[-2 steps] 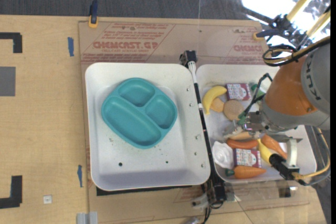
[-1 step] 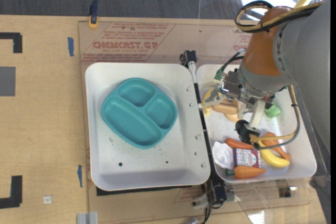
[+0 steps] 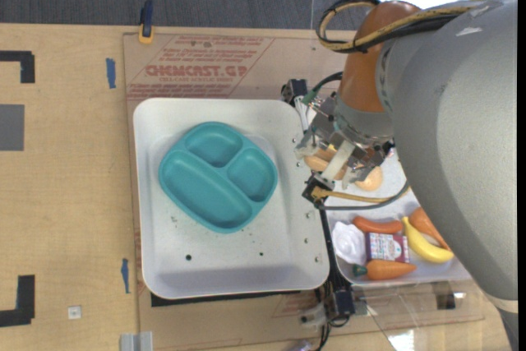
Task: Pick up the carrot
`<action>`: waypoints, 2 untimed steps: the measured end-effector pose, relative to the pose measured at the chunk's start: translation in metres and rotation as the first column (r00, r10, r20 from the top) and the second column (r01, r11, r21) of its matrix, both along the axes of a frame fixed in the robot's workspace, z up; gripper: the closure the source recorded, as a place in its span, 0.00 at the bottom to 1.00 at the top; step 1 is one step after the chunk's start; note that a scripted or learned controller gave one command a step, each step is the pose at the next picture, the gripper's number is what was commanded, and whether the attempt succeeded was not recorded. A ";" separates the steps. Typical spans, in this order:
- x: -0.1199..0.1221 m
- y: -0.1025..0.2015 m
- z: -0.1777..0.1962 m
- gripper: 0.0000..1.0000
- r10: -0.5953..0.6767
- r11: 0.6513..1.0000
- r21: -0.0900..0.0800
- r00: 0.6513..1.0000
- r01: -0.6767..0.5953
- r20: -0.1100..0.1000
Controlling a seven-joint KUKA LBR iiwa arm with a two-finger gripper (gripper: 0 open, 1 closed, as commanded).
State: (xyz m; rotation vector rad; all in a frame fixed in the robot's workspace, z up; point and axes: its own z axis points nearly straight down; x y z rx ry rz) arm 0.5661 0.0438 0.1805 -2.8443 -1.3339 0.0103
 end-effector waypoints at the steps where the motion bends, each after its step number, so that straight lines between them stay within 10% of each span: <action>1: -0.048 -0.071 0.006 1.00 0.302 0.953 0.005 0.953 -0.302 -0.007; 2: -0.015 -0.010 0.000 1.00 -0.008 1.000 0.001 1.000 0.008 0.000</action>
